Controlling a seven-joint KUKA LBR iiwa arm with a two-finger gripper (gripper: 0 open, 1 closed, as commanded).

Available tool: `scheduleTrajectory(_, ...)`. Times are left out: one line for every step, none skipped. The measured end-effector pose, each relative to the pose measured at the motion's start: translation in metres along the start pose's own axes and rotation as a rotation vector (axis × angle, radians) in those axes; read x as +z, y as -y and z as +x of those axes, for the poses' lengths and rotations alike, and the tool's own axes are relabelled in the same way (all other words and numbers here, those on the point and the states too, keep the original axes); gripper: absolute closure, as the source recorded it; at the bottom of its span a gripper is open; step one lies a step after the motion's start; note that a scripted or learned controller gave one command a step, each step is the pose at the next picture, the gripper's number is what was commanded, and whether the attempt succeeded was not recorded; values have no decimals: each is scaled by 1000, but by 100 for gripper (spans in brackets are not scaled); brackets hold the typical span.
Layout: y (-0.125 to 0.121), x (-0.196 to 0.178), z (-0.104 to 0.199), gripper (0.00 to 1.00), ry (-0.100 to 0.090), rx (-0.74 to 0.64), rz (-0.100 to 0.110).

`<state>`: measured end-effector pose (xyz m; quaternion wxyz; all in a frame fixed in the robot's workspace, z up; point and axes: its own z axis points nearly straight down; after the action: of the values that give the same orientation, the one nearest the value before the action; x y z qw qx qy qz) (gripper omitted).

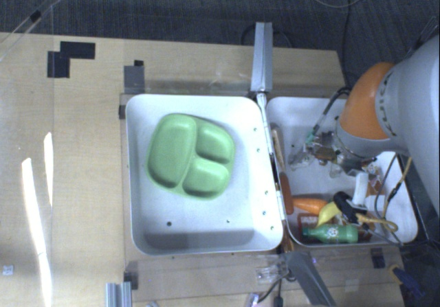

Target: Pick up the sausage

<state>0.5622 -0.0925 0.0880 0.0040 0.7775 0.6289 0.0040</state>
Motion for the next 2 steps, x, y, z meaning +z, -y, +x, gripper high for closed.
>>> scheduleTrajectory(-53, 2, 5, 0, 0, 95, 3)
scheduleTrajectory(-53, 2, 5, 0, 1, 95, 3)
